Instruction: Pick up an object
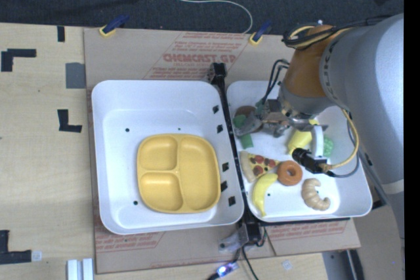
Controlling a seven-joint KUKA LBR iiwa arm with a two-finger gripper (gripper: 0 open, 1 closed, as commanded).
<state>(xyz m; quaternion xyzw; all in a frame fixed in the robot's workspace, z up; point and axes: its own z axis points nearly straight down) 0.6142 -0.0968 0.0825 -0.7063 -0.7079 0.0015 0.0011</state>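
- Gripper (268,120) sits low in the right bin (354,203), at its upper left; I cannot tell its state from here.
- Toy food lies toward the bin's near side from it: pizza slice (252,164), donut (289,173), banana (262,191), croissant (315,194).
- Left bin (108,115) has a yellow divided plate (178,173).
- I judge the pizza slice nearest, its point aimed toward the near rim.

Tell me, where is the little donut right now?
The donut lies in the right bin, toward its front. The pizza slice is on its left, the banana just below-left, and the croissant on its right.
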